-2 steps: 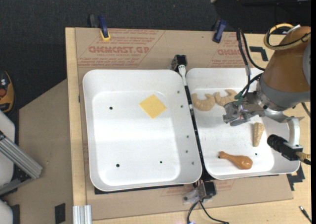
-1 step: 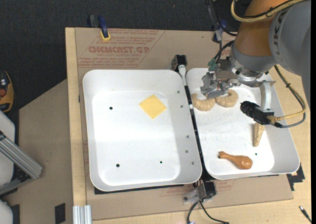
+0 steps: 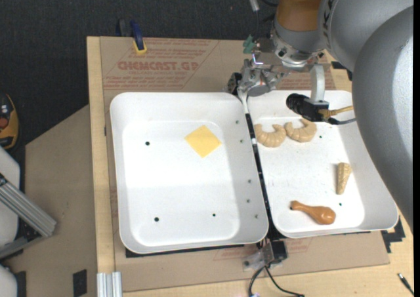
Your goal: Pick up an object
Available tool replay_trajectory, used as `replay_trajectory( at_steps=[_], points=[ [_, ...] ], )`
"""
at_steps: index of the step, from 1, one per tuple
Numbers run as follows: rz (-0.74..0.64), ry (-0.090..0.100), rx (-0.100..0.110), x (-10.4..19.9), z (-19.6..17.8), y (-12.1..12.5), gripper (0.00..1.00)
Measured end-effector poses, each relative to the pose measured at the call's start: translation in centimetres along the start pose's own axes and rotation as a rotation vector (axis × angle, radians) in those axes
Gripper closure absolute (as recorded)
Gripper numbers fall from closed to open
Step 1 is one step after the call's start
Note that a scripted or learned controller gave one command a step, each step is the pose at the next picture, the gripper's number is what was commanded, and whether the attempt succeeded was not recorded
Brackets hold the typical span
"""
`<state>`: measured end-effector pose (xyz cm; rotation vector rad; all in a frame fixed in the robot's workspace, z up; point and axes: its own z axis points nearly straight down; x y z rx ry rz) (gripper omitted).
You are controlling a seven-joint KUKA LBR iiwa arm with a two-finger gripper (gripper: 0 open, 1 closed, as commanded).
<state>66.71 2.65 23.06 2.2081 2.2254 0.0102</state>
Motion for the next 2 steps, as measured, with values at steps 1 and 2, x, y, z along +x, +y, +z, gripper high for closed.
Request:
replay_trajectory(
  at_steps=[1,2],
  points=[
    [0.002,0.002,0.001,4.2,-5.4,-1.4,1.0],
    [0.009,0.0,0.015,3.7,-2.2,-3.3,1.0]
  ],
)
